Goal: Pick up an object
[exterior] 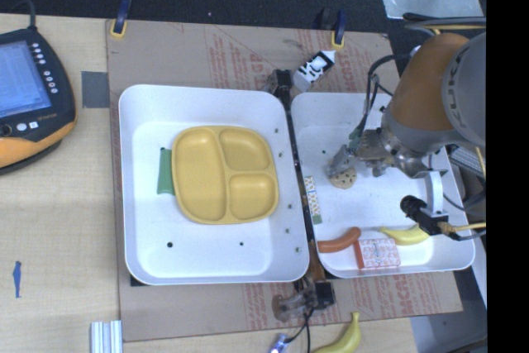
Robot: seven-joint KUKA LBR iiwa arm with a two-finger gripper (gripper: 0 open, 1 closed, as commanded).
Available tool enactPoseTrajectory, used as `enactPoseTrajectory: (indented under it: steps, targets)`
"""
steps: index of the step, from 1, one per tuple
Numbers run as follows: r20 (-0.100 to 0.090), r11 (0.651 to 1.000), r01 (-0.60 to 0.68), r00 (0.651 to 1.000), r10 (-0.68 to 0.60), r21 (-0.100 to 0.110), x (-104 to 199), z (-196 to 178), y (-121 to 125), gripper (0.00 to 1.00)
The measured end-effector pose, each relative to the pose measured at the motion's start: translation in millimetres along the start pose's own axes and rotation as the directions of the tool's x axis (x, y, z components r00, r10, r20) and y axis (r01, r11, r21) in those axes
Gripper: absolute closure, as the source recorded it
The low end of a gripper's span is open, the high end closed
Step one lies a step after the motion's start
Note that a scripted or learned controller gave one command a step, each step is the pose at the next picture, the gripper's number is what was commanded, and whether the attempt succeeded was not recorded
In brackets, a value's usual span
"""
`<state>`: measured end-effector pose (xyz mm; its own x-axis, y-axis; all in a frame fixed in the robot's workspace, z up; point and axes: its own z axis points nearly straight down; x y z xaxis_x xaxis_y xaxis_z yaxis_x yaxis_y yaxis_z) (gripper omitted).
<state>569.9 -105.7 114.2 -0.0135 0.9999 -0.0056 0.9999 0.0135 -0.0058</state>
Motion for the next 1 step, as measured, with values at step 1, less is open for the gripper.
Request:
enactPoseTrajectory:
  steps: [1]
  targets:
    - [-0.005,1.000,-0.007,1.000,0.007,0.000,2.0,22.7,9.5,0.00]
